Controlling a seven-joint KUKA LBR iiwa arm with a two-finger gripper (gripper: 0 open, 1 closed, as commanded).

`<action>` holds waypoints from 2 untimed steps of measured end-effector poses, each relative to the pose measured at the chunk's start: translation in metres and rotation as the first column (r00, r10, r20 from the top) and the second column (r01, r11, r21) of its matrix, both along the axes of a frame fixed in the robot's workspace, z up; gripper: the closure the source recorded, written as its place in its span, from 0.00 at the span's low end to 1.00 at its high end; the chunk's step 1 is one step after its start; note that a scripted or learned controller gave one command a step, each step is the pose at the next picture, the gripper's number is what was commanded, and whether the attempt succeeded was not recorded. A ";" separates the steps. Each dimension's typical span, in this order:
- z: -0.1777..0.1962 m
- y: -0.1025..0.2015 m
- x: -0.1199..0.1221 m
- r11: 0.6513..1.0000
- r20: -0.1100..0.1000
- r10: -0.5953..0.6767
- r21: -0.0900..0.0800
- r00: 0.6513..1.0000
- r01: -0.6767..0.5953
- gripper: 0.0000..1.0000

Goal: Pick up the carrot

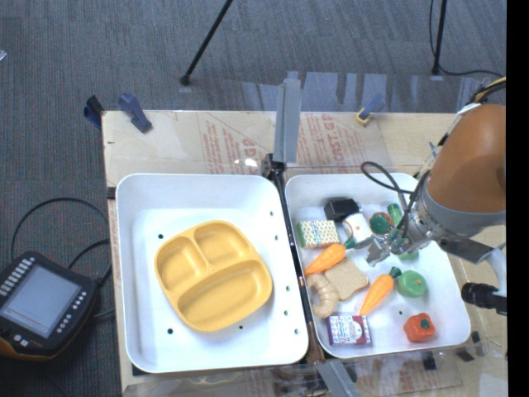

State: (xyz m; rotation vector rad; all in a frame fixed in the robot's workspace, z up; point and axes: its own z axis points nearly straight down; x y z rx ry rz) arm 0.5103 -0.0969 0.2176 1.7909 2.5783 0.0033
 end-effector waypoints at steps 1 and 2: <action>-0.004 0.000 -0.002 1.000 -0.008 -0.002 0.001 1.000 0.002 0.00; -0.034 0.017 -0.036 0.998 -0.014 -0.064 0.001 0.998 0.064 0.00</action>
